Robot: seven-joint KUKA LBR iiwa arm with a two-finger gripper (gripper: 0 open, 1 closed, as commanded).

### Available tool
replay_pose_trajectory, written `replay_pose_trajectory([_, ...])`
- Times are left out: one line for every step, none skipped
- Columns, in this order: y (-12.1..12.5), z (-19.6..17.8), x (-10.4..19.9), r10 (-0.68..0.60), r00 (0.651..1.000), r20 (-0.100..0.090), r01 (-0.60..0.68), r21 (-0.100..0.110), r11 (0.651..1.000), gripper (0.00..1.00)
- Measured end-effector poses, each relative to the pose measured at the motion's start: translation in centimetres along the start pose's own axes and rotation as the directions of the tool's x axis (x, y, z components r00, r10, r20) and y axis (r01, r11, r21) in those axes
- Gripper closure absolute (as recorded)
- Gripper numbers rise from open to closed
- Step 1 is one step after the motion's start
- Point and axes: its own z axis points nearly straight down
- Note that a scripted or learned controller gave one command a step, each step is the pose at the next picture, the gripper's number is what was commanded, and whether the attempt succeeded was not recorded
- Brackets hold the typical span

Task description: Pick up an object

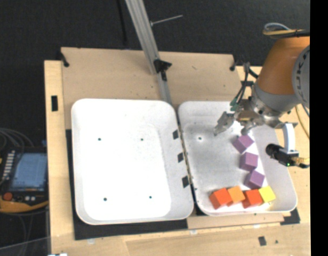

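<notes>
My gripper (pixel 234 126) hangs over the upper part of the right bin (pixel 204 159), with its fingers spread open and nothing between them. Just below it lies a purple block (pixel 242 143). Two more purple blocks (pixel 249 160) (pixel 255 178) run down the bin's right side. Along the bin's front edge sit a red-orange block (pixel 222 197), an orange block (pixel 236 194), another red-orange block (pixel 253 197) and a yellow block (pixel 267 194).
The left bin (pixel 126 159) lies beside the right one, with black clips (pixel 180 156) along the seam. A slanted metal pole (pixel 145 31) rises from behind the bins. A blue-screened pendant (pixel 25 175) sits off the bench at the left.
</notes>
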Motion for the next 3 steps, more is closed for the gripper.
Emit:
replay_pose_trajectory([0.4,4.5,0.3,0.003,1.0,0.0,-0.003,0.0,1.0,0.0])
replay_pose_trajectory([0.5,9.4,-0.8,0.0,1.0,0.0,0.0,0.001,1.0,0.0])
replay_pose_trajectory([0.7,8.1,-0.8,0.005,1.0,-0.002,-0.005,-0.006,1.0,1.0])
